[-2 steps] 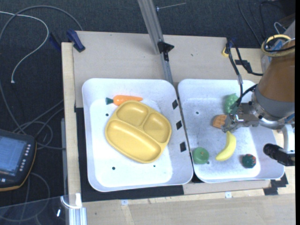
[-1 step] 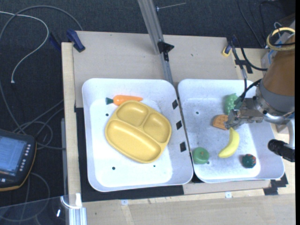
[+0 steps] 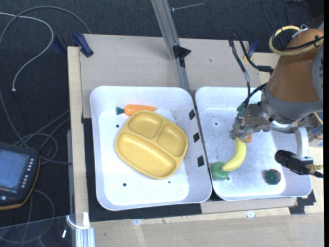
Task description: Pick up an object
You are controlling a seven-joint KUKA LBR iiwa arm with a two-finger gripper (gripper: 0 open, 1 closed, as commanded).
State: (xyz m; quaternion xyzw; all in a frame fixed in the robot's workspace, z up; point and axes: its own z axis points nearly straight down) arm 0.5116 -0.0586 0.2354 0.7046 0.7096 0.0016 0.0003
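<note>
**Arm low over the right bin, above a toy banana**

A pale wooden bench [image 3: 139, 60] stands on dark carpet [image 3: 31, 112] strewn with loose cables [image 3: 28, 30]; a tablet [image 3: 13, 171] lies at the left edge. A metal post [image 3: 167, 19] slants over the far side. Two white bins sit side by side. The left bin [image 3: 103, 189] holds a yellow divided plate [image 3: 151, 144] with a toy carrot [image 3: 136, 108] just beyond it. In the right bin [image 3: 226, 189] the gripper [image 3: 245, 128] sits at the far tip of a banana [image 3: 235, 156]; whether it grips anything cannot be told. A green piece [image 3: 220, 171] touches the banana's near end, and a small green and orange ball [image 3: 272, 176] lies further right.
</note>
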